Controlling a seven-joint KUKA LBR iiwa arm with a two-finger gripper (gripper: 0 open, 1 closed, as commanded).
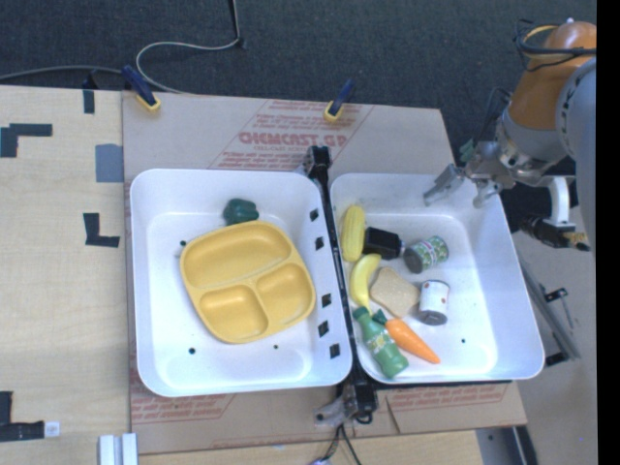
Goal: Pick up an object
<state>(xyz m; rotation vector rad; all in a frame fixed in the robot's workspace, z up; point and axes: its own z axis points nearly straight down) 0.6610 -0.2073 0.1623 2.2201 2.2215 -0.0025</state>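
Risk first: the small items lie packed together, so a descent may wedge between two and lift none. Largest down — yellow three-compartment plastic tray (248, 281) in the far bin, well left of the fingers; slice of tan toy bread (394, 293) below-left; orange plastic carrot (413, 342) further down. Gripper (462, 188) hovers at the right bin's (504, 260) upper rim — fingers spread, grasping nothing, touching nothing.

corn cob (354, 232): yellow, lying lengthwise against right bin's left wall, near far edge
banana (362, 279): yellow, curved, just below corn
tin can (426, 254): green label, on its side, mid-bin
white cup (433, 301): red band, tilted
carrot (412, 341): orange, near front edge
green bottle (382, 345): lying beside carrot
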